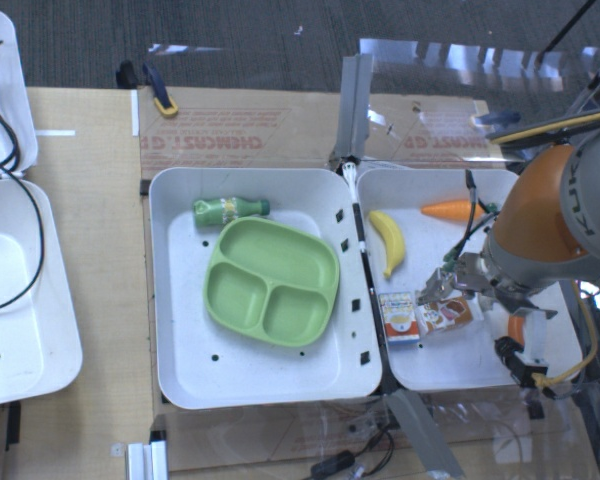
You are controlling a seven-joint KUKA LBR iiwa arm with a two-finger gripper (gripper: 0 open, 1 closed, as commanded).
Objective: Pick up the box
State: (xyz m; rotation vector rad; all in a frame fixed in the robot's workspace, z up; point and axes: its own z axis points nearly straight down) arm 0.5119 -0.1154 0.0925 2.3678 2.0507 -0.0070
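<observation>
Green tray [272, 281] w/ bottle [230, 209] in L bin; banana [388, 242], carrot [452, 209] in R.

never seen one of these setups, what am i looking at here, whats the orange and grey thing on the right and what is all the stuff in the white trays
You are looking down at a slant from one fixed camera above a bench. The grey and orange thing is a robot arm reaching in from the right. Its gripper hangs low over the right shallow white bin; whether its jaws are open or shut cannot be told from here.

That bin contains a yellow banana, an orange carrot, a small white and orange carton box and, beside it right under the gripper, a similar white and orange packet.

The left shallow white bin contains a green three-compartment plastic plate and a green plastic bottle lying on its side.

Nothing is visibly held.
</observation>
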